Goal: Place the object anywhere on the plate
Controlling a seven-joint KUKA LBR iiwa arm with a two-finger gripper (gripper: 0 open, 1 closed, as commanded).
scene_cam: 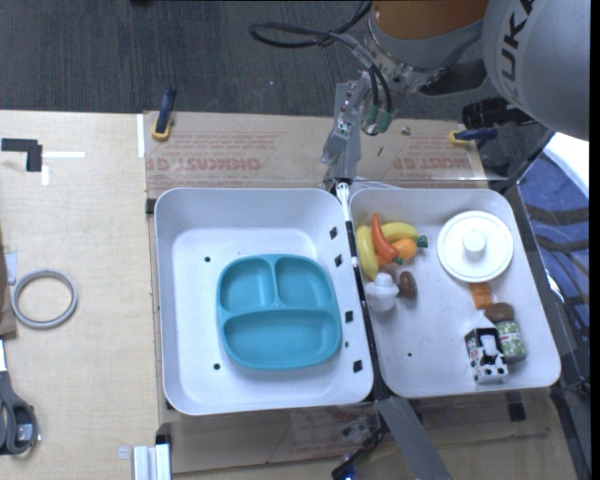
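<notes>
From the slanted overhead camera, the pincer hangs above the far edge of the two bins, right over the seam where they meet, with nothing between its fingers; whether those are spread or pressed together I cannot tell, since they show edge-on as one thin grey blade. The arm comes in from the upper right, its orange band high in the picture and the wrist pointing down and a little left. The blue plate, split into three compartments, lies bare in the left bin. The likely objects sit in the right bin: a cluster by the dividing wall, with a banana, an orange carrot-like piece and a small white figure. That cluster lies nearer the camera and slightly right of the pincer, and the banana's long axis runs roughly left-right. A white lid-like disc and a cow-patterned carton lie further right. The next move probably calls for a short reach toward the camera and a descent.
</notes>
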